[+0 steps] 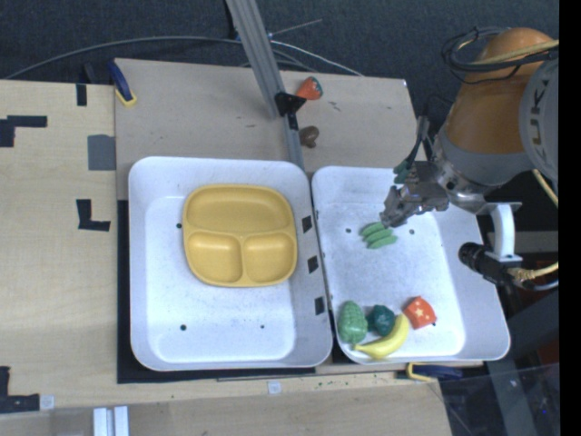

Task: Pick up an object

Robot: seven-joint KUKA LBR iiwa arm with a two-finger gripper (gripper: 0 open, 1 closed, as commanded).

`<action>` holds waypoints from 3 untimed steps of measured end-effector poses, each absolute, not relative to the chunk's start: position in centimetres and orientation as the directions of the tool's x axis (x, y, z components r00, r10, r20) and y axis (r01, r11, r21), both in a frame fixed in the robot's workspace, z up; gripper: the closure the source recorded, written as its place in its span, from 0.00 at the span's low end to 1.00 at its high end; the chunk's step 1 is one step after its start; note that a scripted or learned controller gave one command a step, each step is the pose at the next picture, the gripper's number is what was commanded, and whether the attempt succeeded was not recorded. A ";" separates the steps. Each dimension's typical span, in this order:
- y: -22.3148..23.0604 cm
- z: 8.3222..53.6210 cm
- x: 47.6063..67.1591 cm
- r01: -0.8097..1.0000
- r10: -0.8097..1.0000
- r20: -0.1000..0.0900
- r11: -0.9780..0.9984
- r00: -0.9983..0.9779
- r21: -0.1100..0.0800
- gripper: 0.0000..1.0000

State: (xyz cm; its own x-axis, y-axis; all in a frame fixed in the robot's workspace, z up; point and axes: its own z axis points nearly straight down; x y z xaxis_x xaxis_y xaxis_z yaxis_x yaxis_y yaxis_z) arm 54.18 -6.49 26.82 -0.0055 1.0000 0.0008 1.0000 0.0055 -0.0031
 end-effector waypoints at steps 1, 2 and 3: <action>-0.6 26.4 55.6 1.000 1.000 0.001 0.008 -0.008 -0.002 1.00; 3.6 24.7 56.6 1.000 1.000 0.000 0.006 -0.006 -0.004 1.00; 8.9 23.6 56.1 1.000 1.000 0.000 0.007 -0.007 -0.004 1.00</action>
